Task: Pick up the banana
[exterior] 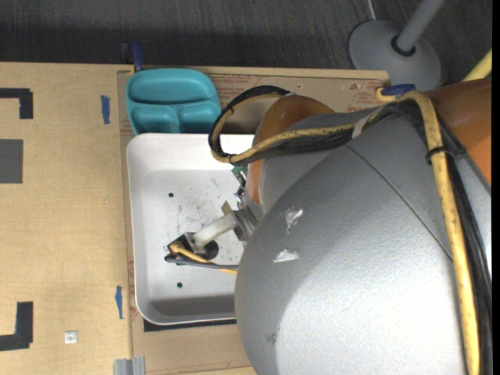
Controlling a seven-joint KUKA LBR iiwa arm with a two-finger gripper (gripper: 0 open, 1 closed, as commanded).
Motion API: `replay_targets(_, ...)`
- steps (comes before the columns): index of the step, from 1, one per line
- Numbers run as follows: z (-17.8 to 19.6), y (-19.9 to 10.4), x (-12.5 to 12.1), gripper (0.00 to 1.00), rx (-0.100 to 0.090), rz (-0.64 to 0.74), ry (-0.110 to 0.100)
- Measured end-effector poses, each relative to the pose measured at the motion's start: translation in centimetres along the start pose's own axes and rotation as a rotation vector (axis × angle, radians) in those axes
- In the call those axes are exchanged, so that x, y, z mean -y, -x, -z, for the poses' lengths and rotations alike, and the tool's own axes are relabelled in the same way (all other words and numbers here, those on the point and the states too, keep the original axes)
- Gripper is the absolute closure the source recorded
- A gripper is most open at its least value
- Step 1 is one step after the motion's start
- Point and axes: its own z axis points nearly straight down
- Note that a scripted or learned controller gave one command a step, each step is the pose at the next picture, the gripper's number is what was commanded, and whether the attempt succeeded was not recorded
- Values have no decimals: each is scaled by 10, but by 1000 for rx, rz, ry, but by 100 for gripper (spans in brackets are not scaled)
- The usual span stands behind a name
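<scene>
The white bin lies in the middle of the camera view, its floor speckled with dark marks. My grey arm reaches in from the right and covers the bin's right half and everything beyond it. My gripper hangs low over the bin floor at the arm's left edge, mostly hidden by the arm's bulk. I cannot make out a banana on the part of the bin floor that I see.
A teal moulded tray rests just behind the bin's far rim. The wooden bench stretches to the left, with black and blue tape marks. A grey lamp base stands on the floor at the back right.
</scene>
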Motion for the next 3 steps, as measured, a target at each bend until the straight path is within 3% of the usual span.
replay_targets(1, 26, -19, 46, 100, -4, -15, 2)
replay_targets(2, -39, -19, 48, 100, 2, 19, 0)
replay_targets(3, -88, -22, 48, 100, -5, 292, -1)
